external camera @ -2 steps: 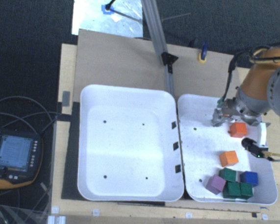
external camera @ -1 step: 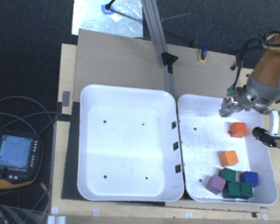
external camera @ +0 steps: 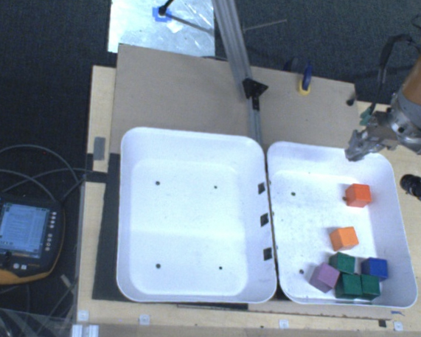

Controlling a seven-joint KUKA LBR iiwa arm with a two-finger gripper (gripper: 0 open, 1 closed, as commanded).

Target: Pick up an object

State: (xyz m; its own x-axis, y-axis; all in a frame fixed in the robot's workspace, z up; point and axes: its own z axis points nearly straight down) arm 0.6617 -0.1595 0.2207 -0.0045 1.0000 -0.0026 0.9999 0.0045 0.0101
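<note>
The right bin [external camera: 300,165] holds several small blocks. A red-orange block [external camera: 357,194] lies near its far right side, and an orange block [external camera: 344,238] sits below it. At the near right corner cluster a purple block [external camera: 325,276], green blocks [external camera: 349,279] and a blue block [external camera: 375,268]. My gripper [external camera: 357,150] hangs over the far right rim of this bin, above and apart from the red-orange block. Nothing shows between its fingers.
The left bin [external camera: 191,218] sits beside the right one, with black clips along their shared edge. A slanted metal pole [external camera: 234,37] crosses the back of the bench. A teach pendant [external camera: 15,238] with cables lies on the floor at left.
</note>
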